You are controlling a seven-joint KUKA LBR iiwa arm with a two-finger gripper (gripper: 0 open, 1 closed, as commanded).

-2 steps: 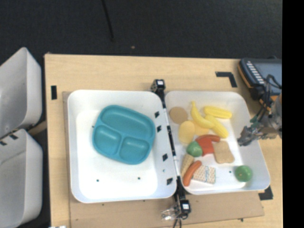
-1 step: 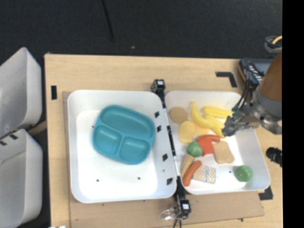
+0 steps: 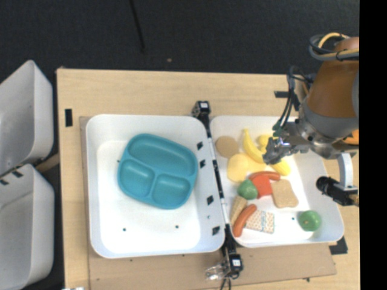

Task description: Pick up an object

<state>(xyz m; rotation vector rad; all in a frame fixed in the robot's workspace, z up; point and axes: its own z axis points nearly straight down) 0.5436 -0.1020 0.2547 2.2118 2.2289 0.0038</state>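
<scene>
The gripper [image 3: 277, 151] hung low over the right bin's [image 3: 329, 234] far edge, just above the banana [image 3: 251, 145] and other yellow pieces; whether its fingers were open or shut could not be told. The apple [image 3: 309, 220] lay near that bin's near right corner. The left bin [image 3: 100, 231] held a tray [image 3: 158, 170].

A pale wooden bench [image 3: 72, 180] carries two shallow white bins side by side; the left bin [image 3: 97, 222] touches the right bin [image 3: 326, 234] along the middle.
</scene>
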